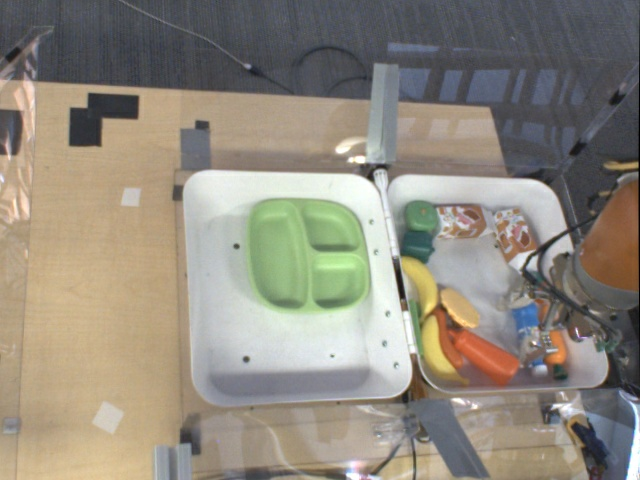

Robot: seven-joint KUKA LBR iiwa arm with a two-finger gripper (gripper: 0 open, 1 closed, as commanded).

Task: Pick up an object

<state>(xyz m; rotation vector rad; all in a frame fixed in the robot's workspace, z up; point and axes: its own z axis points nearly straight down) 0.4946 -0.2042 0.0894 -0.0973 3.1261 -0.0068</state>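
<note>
Now our gripper [545, 340] hovers low over the right white bin [553, 200]; whether it grasps anything, we cannot tell. We judge the smooth orange plastic carrot [487, 357] light, rigid, slippery; best pinched mid-body.

Floor: I see dark grey ribbed carpet [250, 8] crossed by a thin white cable [170, 23] | Bench: pale wooden benchtop [90, 298] with black tape squares [100, 116] | Light: soft glare on a clear plastic sheet [15, 198] at left
</note>
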